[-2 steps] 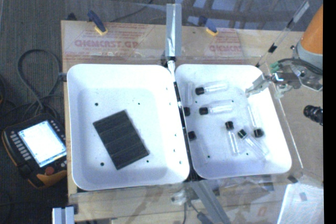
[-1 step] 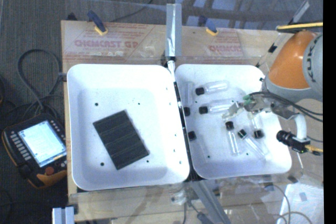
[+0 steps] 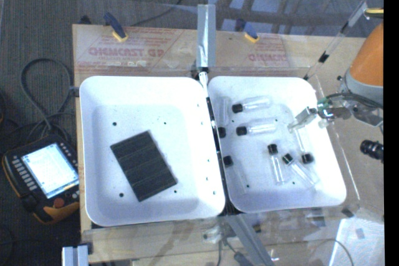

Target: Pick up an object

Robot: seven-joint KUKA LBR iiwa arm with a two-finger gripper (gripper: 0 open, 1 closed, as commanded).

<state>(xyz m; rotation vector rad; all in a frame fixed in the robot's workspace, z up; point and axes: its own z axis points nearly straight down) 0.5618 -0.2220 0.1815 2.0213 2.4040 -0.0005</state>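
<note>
While several clear vials with black caps [image 3: 256, 129] lie scattered in the right bin [image 3: 324, 193], I count any one as my target. Against that bin, the gripper [image 3: 307, 116] hangs over the right-hand rim, nothing between its parts that I can see; whether it is spread or closed I cannot tell. I would aim for an isolated vial, not the crossed cluster. Left of that bin, the other bin [image 3: 100, 209] holds a black ribbed pad [image 3: 143, 165].

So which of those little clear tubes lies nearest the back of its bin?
The black-capped clear tube at the top of the right bin, lying crosswise; the other tubes all lie farther toward the front.
</note>
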